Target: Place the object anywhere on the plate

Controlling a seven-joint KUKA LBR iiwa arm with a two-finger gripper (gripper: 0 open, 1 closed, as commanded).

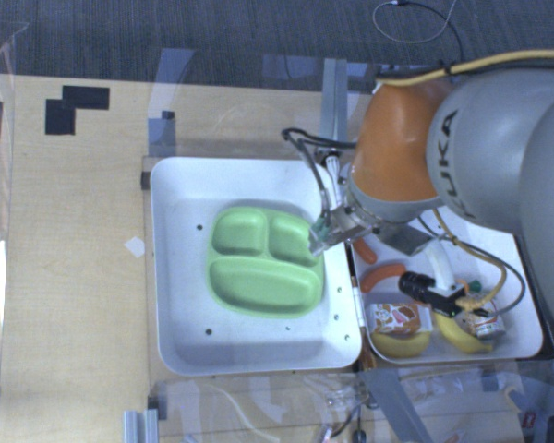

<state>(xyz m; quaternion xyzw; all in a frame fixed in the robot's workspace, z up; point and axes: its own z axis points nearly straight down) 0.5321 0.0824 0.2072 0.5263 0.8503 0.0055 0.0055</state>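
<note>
Claw (319, 235) at green plate (263, 261) right edge, grip state unclear; sausage (385, 276) looks light, slippery, grab mid-length.

A pale wooden bench (74, 275) (black markers near its left corner) sits below dark grey carpet (212, 12).

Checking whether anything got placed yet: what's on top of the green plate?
The green plate shows bare compartments, nothing resting in them. The gripper overlaps its right edge, covering that bit.
</note>
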